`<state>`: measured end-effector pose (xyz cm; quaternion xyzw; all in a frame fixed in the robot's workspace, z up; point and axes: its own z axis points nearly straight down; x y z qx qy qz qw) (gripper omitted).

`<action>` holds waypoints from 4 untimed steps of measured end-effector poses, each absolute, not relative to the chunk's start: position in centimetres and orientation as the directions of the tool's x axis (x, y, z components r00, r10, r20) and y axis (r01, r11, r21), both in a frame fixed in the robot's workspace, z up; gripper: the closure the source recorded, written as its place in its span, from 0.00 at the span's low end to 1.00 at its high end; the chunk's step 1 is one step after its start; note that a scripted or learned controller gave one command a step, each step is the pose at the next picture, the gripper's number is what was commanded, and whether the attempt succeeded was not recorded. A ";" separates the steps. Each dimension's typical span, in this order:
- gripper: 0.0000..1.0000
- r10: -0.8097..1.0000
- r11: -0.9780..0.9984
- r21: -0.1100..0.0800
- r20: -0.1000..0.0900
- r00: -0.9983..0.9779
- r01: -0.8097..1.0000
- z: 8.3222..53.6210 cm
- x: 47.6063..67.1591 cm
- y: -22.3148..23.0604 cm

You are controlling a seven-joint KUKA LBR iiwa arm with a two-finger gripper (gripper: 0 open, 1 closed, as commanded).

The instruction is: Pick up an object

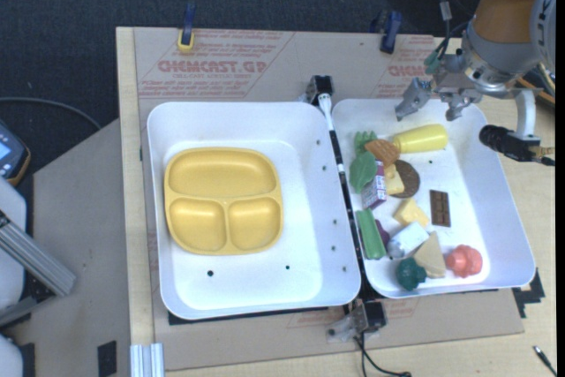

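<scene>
2 white bins sit side by side: the left bin (pixel 163 269) and the right bin (pixel 503 190). The left bin holds 1 yellow divided tray (pixel 223 199) with 3 compartments. The right bin holds a pile of roughly 12 toy food pieces, among them 1 yellow cylinder (pixel 421 138), 1 brown bar (pixel 440 208) and 1 red piece (pixel 464 260) near its front right corner.

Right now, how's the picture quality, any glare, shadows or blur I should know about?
Camera view: even, soft lighting, with faint shadows under the yellow tray; no harsh glare on the white bins; the toys in the right bin look soft and small; the gripper is slightly blurred; the upper background is dark.
</scene>
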<state>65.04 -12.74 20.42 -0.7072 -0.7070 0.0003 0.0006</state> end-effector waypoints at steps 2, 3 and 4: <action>0.00 1.000 0.001 -0.003 0.001 -0.001 1.000 11.3 65.2 -11.7; 0.00 1.000 0.001 0.021 -0.005 -0.001 1.000 10.6 65.8 -11.8; 1.00 1.000 0.001 0.022 -0.007 -0.001 1.000 11.5 65.8 -11.8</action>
